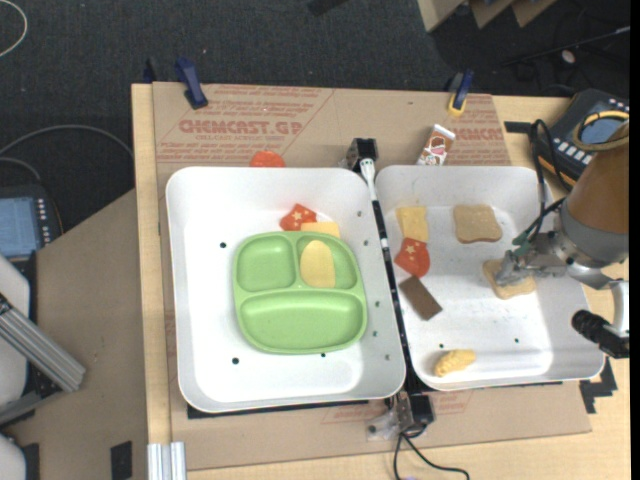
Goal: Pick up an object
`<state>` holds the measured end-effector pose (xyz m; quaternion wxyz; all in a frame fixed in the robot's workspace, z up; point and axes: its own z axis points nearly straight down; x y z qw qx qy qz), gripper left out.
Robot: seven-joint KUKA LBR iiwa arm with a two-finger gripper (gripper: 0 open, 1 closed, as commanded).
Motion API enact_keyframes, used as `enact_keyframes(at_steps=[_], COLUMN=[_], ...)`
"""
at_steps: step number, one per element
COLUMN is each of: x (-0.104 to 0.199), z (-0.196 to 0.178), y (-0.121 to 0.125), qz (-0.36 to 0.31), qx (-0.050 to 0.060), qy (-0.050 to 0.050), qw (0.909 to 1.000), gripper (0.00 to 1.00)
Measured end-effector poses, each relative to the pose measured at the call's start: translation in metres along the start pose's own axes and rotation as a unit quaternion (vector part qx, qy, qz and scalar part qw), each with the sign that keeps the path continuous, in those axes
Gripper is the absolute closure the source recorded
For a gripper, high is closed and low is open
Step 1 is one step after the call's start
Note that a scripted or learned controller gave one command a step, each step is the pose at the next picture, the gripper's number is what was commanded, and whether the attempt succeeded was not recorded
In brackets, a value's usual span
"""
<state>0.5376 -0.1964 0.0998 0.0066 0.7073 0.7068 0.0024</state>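
My gripper (522, 264) is low over the right side of the right bin (500, 340), reaching in from the right. Directly beneath and touching its tip lies a tan, biscuit-like piece (512, 286). In the same bin are a slice of toast (476, 223), a yellow cheese slice (411, 223), a red piece (413, 259), a brown bar (421, 297) and a yellow pastry-like lump (455, 362) near the front. Whether the gripper holds the tan piece is hidden by the wrist.
The left bin (205, 358) holds a green divided plate (298, 313) with a yellow piece (317, 264) in one compartment; a red piece (298, 216) lies behind it. A small carton (436, 146) and an orange disc (266, 159) lie on the cardboard beyond the bins.
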Motion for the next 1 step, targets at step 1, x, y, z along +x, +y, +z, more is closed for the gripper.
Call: enact_keyframes(at_steps=[1], x=[-0.0003], z=[-0.0096], y=[0.0003], qz=[0.001], qx=[-0.001], qy=[-0.001], qw=[1.0000], gripper=[1.00])
